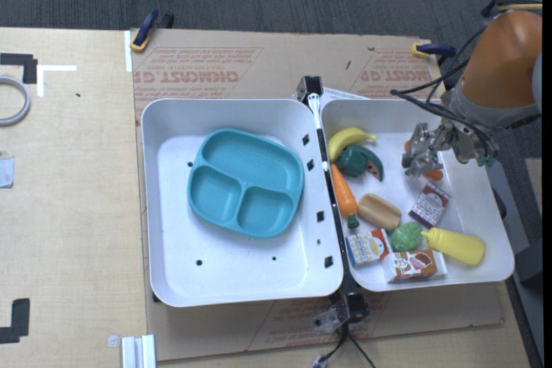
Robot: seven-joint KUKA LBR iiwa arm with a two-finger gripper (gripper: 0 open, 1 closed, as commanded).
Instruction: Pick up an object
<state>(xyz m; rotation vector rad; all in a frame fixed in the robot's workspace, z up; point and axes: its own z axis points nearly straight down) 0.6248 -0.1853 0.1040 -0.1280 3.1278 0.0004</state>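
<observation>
Object for pickup: not yet determined; candidates all lie in the right bin. Present there: a banana, a dark green item touching it, a carrot along the left wall, a hot-dog bun, a broccoli piece, a yellow bottle, and several small packets. The left bin holds a blue divided plate. The gripper sits low over the upper right of the right bin, near a small orange-red piece. Whether it is open, closed or gripping cannot be determined; the mechanism is blurred. Assessment: nothing is seen lifted clear. Approach appears made; securing and raising an item remain
</observation>
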